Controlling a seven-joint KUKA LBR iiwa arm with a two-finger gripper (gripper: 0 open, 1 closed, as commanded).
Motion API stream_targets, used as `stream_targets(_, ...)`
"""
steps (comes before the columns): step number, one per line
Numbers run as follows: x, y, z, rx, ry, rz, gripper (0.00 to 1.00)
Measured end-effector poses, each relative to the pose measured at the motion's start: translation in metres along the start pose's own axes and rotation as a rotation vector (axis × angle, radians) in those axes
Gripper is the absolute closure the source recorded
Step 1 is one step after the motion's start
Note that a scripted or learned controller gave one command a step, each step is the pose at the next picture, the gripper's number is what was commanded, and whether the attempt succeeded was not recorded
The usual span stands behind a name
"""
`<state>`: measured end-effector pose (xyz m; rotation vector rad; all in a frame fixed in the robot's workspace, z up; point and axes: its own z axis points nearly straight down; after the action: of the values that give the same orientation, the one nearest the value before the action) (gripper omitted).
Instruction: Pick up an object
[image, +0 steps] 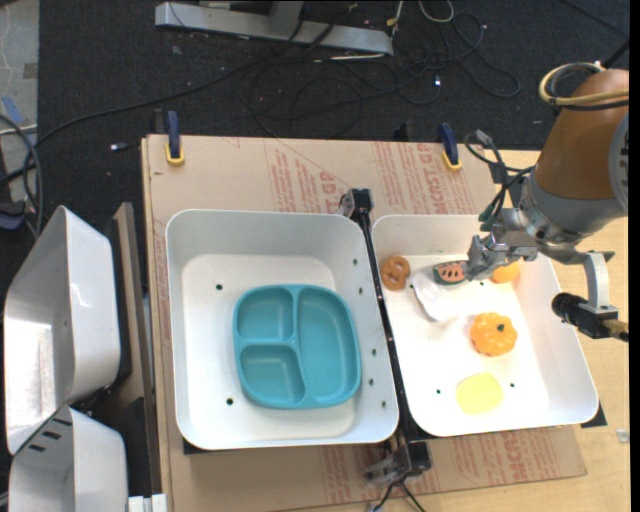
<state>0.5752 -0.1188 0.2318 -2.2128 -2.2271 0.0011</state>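
Observation:
In the right bin (560, 400) lie a brown pretzel-like ring (395, 271), a watermelon slice (451, 271), a white piece (434, 298), an orange pumpkin-shaped toy (492, 334), a flat yellow disc (480, 392) and a small orange piece (508, 271). My gripper (481, 260) reaches in from the right and hangs low over the back of this bin. It sits just right of the watermelon slice and left of the small orange piece. Nothing is visibly held.
The left bin (190, 300) holds a teal divided plate (296, 345). Both bins rest on a cardboard sheet (300, 170) held by clamps at the back. White containers (55, 310) stand off the bench at the left.

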Motion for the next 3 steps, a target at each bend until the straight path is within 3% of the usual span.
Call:
stream_targets(1, 0.056, -0.01, -0.01, -0.001, 0.001, -0.002, 1.0)
stream_targets(3, 0.168, -0.033, 0.011, 0.0, 0.0, 0.0, 1.0)
